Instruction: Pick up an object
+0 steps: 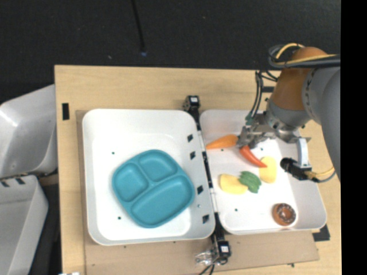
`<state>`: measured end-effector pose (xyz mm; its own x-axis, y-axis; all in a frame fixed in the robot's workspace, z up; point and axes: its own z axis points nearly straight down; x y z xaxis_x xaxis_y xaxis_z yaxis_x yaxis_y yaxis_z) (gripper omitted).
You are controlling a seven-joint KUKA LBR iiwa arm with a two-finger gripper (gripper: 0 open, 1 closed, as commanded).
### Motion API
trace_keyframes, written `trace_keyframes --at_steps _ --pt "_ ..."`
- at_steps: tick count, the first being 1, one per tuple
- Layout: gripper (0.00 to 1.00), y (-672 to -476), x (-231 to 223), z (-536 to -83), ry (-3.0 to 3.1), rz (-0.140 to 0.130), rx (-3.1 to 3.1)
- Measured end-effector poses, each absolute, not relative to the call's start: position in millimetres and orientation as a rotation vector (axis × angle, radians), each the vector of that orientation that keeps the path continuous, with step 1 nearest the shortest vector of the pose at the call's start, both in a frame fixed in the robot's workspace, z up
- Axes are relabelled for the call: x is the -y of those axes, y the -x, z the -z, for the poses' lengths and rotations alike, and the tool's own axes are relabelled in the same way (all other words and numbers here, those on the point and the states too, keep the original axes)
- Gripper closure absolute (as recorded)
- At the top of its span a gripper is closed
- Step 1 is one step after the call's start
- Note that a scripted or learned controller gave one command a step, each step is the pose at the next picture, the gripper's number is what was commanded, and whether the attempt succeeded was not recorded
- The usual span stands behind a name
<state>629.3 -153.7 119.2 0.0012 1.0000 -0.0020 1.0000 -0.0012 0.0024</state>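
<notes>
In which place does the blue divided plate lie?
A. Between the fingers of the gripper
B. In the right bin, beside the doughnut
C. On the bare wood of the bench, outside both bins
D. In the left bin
D: the blue divided plate lies flat on the floor of the left bin, while the toy foods, such as the doughnut, lie in the right bin.

arm (321, 96): grey | orange band (292, 82) | yellow cable (285, 51)
</notes>
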Motion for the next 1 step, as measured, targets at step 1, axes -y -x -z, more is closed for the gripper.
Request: trace_keyframes --at_steps 1 --pt "1.00 -633.3 150.6 -182.7 -2.214 -0.006 -2.220"
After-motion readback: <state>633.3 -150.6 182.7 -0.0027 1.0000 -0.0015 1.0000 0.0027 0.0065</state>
